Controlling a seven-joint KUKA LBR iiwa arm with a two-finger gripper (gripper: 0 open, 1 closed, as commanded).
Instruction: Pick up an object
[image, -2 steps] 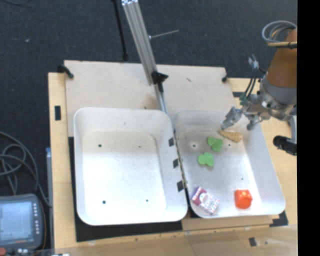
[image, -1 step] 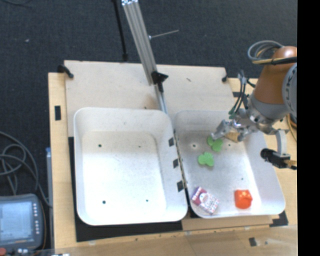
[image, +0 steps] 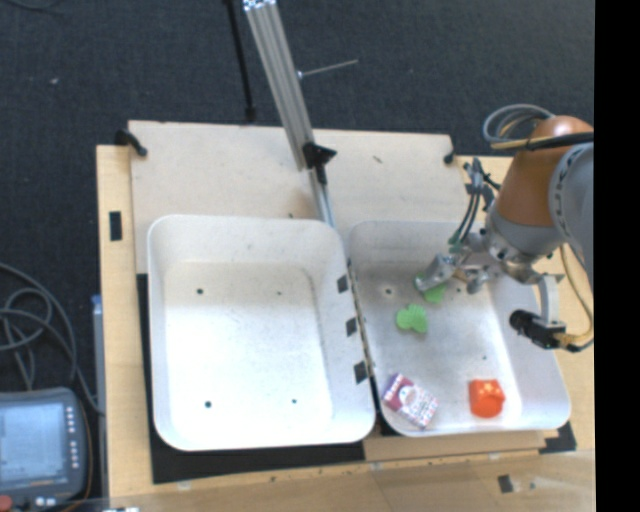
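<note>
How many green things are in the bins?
2, both in the right bin: a green piece near its middle and a smaller green piece by the claw. The arm may hide more.

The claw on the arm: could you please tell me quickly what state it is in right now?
Claw: over the right bin, at a small green piece; open or closed cannot be told.
</note>
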